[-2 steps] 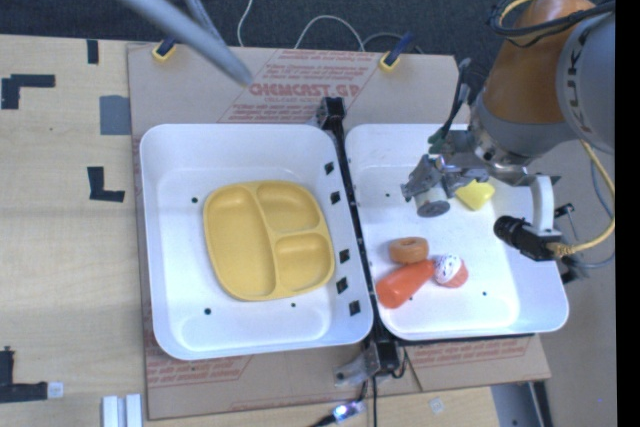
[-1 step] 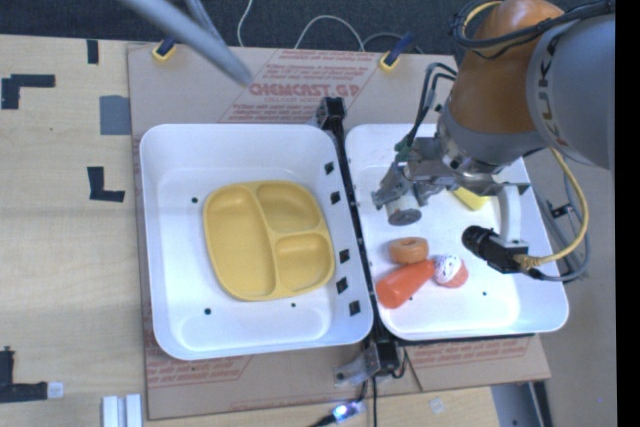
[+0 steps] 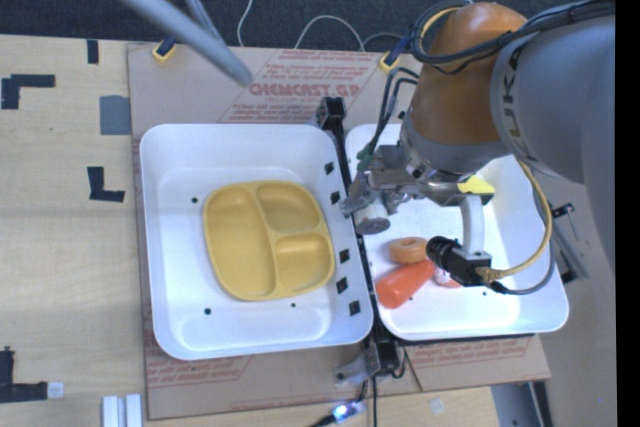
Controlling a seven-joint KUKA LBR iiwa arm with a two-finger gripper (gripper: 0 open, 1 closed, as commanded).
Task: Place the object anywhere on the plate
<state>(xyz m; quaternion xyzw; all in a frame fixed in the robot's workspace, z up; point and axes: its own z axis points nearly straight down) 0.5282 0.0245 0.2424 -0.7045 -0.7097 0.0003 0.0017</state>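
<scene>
The grey arm [image 3: 560,105] entered from three o'clock, its orange band [image 3: 465,65] uppermost above the wrist. The gripper [image 3: 372,205] pointed toward nine o'clock, hanging low beneath the wrist.

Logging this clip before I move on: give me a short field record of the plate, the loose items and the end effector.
plate: yellow divided plate, lying in the left bin, nothing on it
loose items: orange carrot-like piece and tan ring, both in the right bin
end effector: over the right bin's left edge, beside the ring
task status: nothing placed on the plate yet
</scene>
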